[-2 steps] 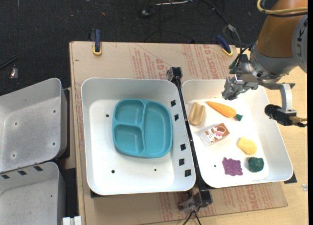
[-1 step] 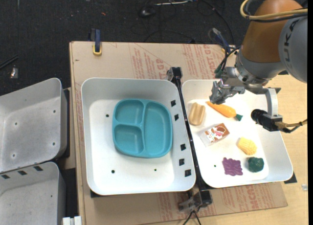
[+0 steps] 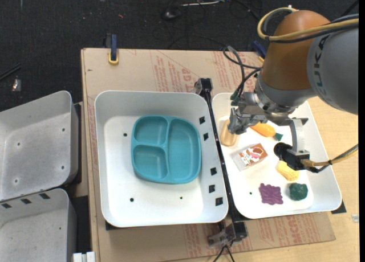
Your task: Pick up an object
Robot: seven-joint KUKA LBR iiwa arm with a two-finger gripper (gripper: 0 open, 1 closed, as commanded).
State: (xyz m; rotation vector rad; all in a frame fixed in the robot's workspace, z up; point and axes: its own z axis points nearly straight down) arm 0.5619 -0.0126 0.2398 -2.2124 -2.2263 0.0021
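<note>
My gripper (image 3: 242,122) hangs over the upper left part of the right bin (image 3: 325,198). Just below and left of it a tan wooden piece (image 3: 227,137) stands against the bin's left wall. An orange carrot-like toy (image 3: 264,130) with a green end lies right beside the gripper on its right. Lower in the same bin lie a small red-and-white picture card (image 3: 252,156), a yellow corn toy (image 3: 287,170), a purple grape bunch (image 3: 270,193) and a dark green lump (image 3: 297,190). The arm's body hides the bin's upper right area.
The left bin (image 3: 114,198) holds a teal divided plate (image 3: 166,149). A black cable fitting (image 3: 287,154) on the arm hangs over the right bin by the corn. Both bins rest on a brown board (image 3: 154,67). White lids (image 3: 34,135) lie at far left.
</note>
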